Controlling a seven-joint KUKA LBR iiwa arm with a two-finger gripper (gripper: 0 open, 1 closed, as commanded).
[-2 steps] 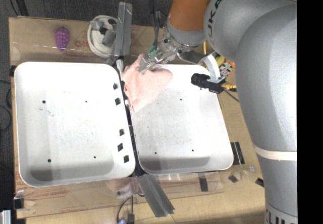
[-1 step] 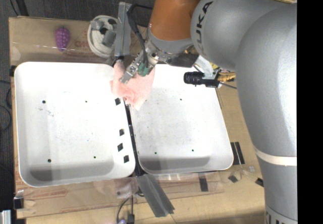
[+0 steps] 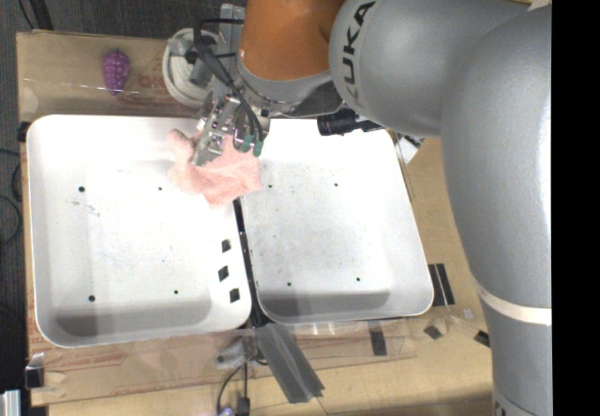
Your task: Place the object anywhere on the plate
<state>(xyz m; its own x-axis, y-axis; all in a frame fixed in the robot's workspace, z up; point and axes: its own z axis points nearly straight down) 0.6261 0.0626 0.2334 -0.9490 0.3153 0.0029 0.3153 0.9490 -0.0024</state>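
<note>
Where the two bins meet at their far ends, the pink object [image 3: 223,178] sits crumpled in the far-right corner of the left bin [image 3: 112,236], its right edge lapping over the rim shared w/ the right bin [image 3: 328,236]. Can't tell whether it rests on the floor there or hangs just above it.

Edges & room: the rest of the left bin floor is bare white, apart from a few small dark dots, so there is wide room to the left and toward the near wall. Three small black marks run down its right wall, near side of the pink object. The right bin floor is also bare at centre and near side. Its far edge and right side are overhung by the arm [image 3: 450,58], grey w/ the orange band just above the wrist. Beyond the left bin's far rim, on the brown bench [image 3: 66,58], lies a small purple thing [image 3: 115,70]. A white round thing [image 3: 178,67] is just beside the wrist, part hidden by it. Both are well apart from the pink object.

End effector: the gripper [image 3: 225,144] points down over that far-right corner, its tip touching the top of the pink object. Can't tell how far open it is, nor whether it actually has the object in its grip.
</note>
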